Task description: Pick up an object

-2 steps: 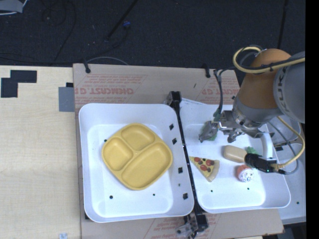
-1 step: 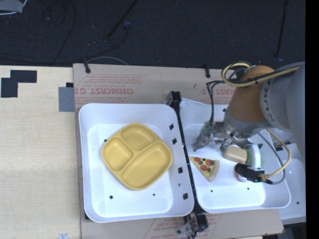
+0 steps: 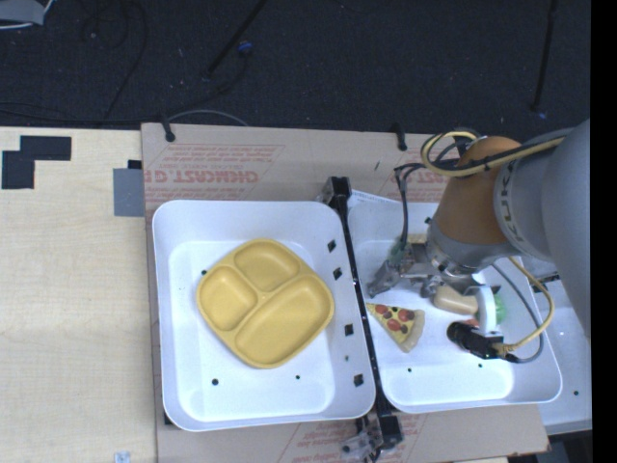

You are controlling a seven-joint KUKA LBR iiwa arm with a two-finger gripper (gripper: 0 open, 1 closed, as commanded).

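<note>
- The toy pizza slice [image 3: 397,323] lies flat on the floor of the right bin [image 3: 434,386]. It is close to the wall this bin shares with the other bin, and its tip points toward the bin's near edge.
- The pincer [image 3: 388,275] hangs just above the slice in the picture, low over the same bin and near the shared wall. I cannot tell whether it is apart or together, and nothing is seen gripped in it.
- A cream piece [image 3: 453,301] with a green end lies just to the right of the slice, partly under the wrist.
- The grey arm [image 3: 540,201], with its orange band, reaches in from the right.
- The left bin [image 3: 160,258] holds a yellow plate [image 3: 265,302] with three compartments, sitting upright near the middle.
- Both bins rest on a cardboard sheet [image 3: 241,167] with red print, which lies on the pale wooden desk [image 3: 67,307].
</note>
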